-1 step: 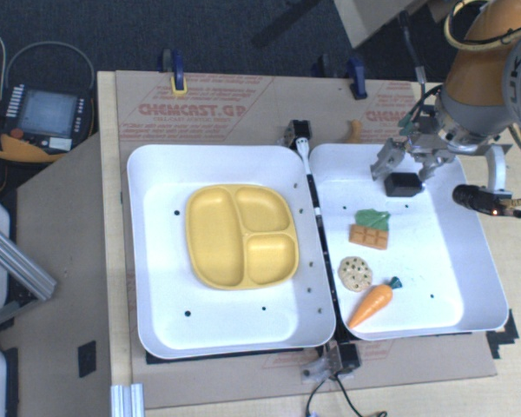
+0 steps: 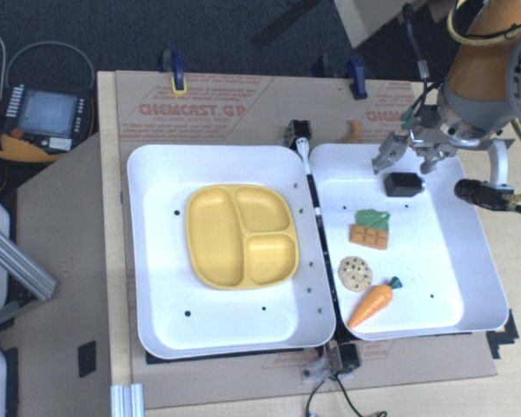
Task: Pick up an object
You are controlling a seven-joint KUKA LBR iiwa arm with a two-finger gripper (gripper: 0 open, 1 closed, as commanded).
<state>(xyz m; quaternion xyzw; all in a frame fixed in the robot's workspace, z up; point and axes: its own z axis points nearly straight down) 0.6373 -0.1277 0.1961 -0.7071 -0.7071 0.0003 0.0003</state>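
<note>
One black block [image 2: 403, 183] below end effector [image 2: 412, 151]

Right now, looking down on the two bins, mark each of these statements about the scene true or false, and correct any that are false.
1. The yellow divided plate lies in the left bin. True.
2. The toy carrot lies on the yellow divided plate. False: it lies in the right bin, near its front edge.
3. The cookie sits beside the toy carrot in the right bin. True.
4. The gripper holds the cookie between its fingers. False: the gripper is at the far end of the right bin, above a small black block, and the cookie lies well apart from it.
5. The yellow divided plate has three compartments. True.
</note>
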